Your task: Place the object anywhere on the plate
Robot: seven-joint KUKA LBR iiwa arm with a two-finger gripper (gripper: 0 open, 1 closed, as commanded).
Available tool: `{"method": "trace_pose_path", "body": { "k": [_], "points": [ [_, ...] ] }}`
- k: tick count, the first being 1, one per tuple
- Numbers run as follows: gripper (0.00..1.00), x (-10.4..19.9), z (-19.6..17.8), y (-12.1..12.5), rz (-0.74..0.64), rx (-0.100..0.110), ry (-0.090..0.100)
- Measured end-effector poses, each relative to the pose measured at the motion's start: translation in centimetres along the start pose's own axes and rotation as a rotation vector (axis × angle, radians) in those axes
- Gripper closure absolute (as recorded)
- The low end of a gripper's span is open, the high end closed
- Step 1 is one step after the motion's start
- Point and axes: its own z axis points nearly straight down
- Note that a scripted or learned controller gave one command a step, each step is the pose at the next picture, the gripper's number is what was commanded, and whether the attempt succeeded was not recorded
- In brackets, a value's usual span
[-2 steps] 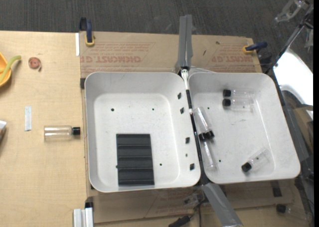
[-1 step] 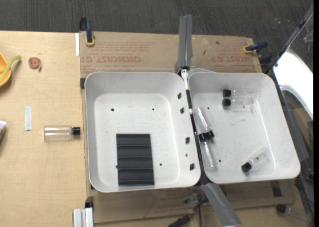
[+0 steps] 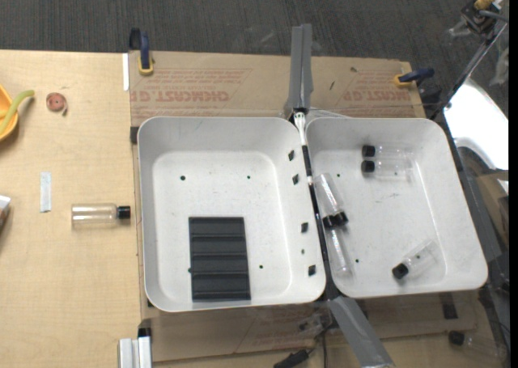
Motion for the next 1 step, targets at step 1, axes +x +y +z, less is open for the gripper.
{"method": "trace_pose_path", "body": {
  "k": [1],
  "points": [
    [0.00,-7.46,-0.06,5.10,0.113,0.002,0.000]
  ]
}}
